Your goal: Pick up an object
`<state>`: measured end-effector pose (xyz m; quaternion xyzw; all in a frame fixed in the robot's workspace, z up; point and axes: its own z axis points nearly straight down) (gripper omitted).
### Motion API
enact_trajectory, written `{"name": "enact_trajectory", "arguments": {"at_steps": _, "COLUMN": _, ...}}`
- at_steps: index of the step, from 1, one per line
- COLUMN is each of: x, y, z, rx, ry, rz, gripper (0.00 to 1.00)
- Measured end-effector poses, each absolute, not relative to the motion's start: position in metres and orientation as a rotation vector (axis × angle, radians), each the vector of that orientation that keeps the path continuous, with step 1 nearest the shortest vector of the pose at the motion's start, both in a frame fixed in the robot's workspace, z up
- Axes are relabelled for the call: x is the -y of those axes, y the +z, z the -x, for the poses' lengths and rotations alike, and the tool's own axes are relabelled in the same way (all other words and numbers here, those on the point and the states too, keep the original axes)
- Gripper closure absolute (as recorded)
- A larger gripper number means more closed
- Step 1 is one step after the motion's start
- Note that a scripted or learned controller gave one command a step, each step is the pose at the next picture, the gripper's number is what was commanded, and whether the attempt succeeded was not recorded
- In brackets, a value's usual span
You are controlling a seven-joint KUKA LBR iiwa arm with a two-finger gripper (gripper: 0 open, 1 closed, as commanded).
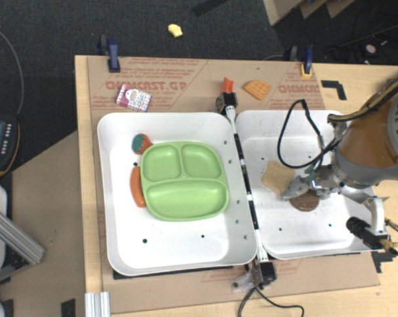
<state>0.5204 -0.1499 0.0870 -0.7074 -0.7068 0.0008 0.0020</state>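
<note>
Gripper (303, 190) low in the right bin (278, 240), reaching in from the right under the grey arm (367, 154) with its orange band. Open or closed: impossible to tell from this angle, with the wrist covering the tips. Nothing seen clamped.

Right under the gripper and touching its lower edge, a brown round disc (307, 203) flat on the bin floor. Just left of the gripper, a tan bread slice (274, 177), also flat, its near corner touching or almost touching the metal. Above the gripper, a black cable (293, 127) looping over the bin.

Well to the left of the gripper, in the left bin (119, 236): a green divided plate (184, 180). Against the plate's far left side an orange sausage (137, 187), and above that a small teal and red piece (141, 142).

Farther back from the gripper, on the bare bench (93, 197): a square cracker (256, 89), an orange clip (227, 84) at the seam between the bins, and a pink packet (133, 98) far to the left.
</note>
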Motion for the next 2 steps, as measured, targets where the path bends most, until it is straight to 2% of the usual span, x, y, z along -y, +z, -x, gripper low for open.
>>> {"name": "enact_trajectory", "arguments": {"at_steps": 1, "x": 0.150, "y": 0.099, "z": -0.522, "rx": 2.222, "ry": -0.002, "rz": 2.224, "gripper": 1.00}}
{"name": "enact_trajectory", "arguments": {"at_steps": 2, "x": 0.076, "y": 0.190, "z": -0.568, "rx": 2.237, "ry": -0.012, "rz": 2.218, "gripper": 1.00}}
